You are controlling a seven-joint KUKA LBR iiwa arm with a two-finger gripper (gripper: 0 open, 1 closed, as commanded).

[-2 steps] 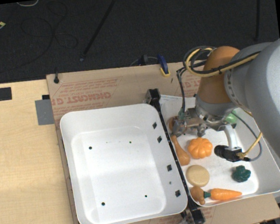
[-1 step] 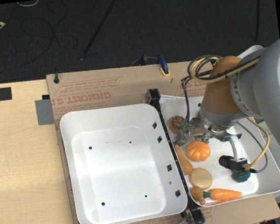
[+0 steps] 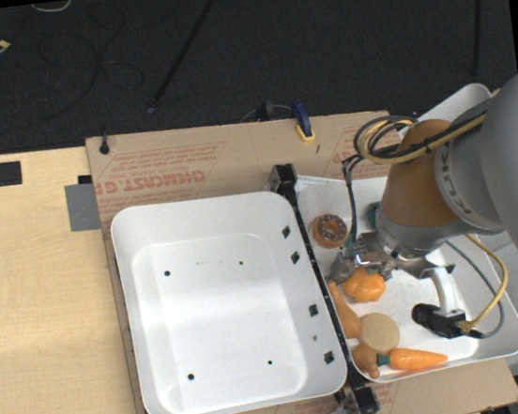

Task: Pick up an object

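Hovering over the right bin (image 3: 504, 344)
Gripper (image 3: 361, 259), grip state unclear, sits at twelve o'clock of an orange fruit (image 3: 364, 286).

One camera watches me, fixed above the light wooden table (image 3: 35, 306) and looking down at a slant. It sits far enough back to take in both shallow white plastic bins, the left bin (image 3: 134, 265) and the right bin (image 3: 508, 334), side by side on a brown cardboard sheet (image 3: 187, 163), with dark carpeted floor (image 3: 219, 46) across the top of the frame. My grey arm with its orange band (image 3: 418, 190) enters from the right edge, looming large because it rises toward the lens.
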